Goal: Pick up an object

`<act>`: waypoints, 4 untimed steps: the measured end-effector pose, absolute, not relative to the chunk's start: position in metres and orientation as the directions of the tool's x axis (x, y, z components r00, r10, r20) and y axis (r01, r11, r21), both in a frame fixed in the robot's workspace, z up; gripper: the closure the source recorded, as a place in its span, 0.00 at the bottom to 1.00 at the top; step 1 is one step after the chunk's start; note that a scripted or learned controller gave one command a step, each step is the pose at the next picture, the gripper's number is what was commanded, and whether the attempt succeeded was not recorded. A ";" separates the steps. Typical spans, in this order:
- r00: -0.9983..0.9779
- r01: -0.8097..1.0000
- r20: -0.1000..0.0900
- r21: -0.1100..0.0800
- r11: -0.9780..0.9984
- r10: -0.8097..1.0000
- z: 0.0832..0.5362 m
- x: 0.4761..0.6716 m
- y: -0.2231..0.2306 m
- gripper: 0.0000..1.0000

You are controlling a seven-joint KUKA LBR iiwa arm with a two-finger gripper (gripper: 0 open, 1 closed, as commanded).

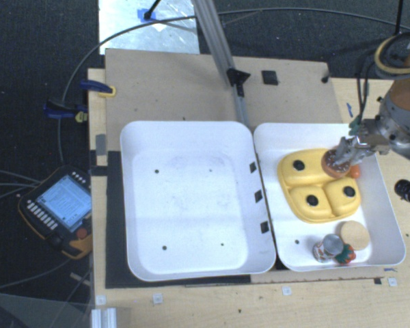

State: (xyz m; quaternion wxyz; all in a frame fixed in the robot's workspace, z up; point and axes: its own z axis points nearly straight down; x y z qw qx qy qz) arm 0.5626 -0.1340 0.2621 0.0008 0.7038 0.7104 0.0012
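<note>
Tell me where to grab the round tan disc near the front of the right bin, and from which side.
Take the tan disc by its rim, coming straight down. It looks to lie flat, so opposite edges offer the probable hold. Set the fingers along the line running from the yellow lobed piece toward the bin's front wall; the small cluttered object crowds its left side, so closing across that way risks catching it.

The arm [401,108] is grey and rounded with an orange band [396,59] above its wrist, dark cables looping beside it, and a small metallic gripper [342,157] at the tip.
</note>
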 end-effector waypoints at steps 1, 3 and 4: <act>-0.011 1.000 0.002 0.002 0.011 1.000 0.264 0.558 -0.078 1.00; -0.010 1.000 0.002 0.002 0.010 1.000 0.250 0.563 0.032 1.00; -0.009 1.000 0.001 -0.001 0.009 1.000 0.230 0.564 0.080 1.00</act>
